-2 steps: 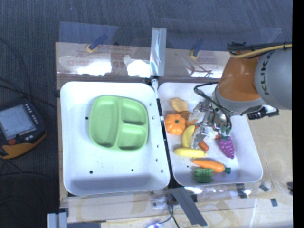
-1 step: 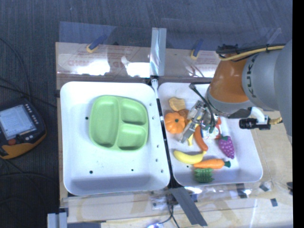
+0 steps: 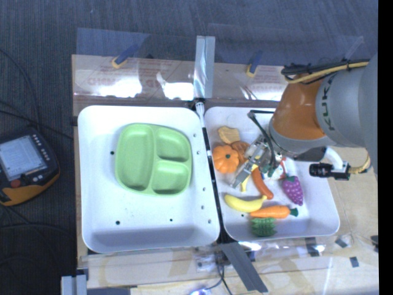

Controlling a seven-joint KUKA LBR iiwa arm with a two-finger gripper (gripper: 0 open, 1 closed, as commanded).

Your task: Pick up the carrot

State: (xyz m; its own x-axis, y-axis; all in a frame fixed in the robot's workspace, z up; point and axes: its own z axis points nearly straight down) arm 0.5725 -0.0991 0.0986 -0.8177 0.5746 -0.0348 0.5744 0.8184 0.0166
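Stage: approach | carrot [image 3: 271, 212] lies ungrasped near right bin's [image 3: 319, 223] front edge | gripper [image 3: 255, 165] hovers over chili pepper [image 3: 261, 184]; fingers' spread: cannot tell | lift pending

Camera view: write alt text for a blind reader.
The grey arm's hand hangs low over the right white bin, among toy foods: an orange plastic carrot, yellow banana, purple grapes. The left white bin holds a green divided plate.

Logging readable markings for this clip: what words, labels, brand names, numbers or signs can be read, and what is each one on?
"KUKA": dark letters running down the grey arm, partly cut off.
Handheld controller screen on the floor at left: too small and blurred to read.
Cardboard strip behind the bins: faint reddish print, not legible.
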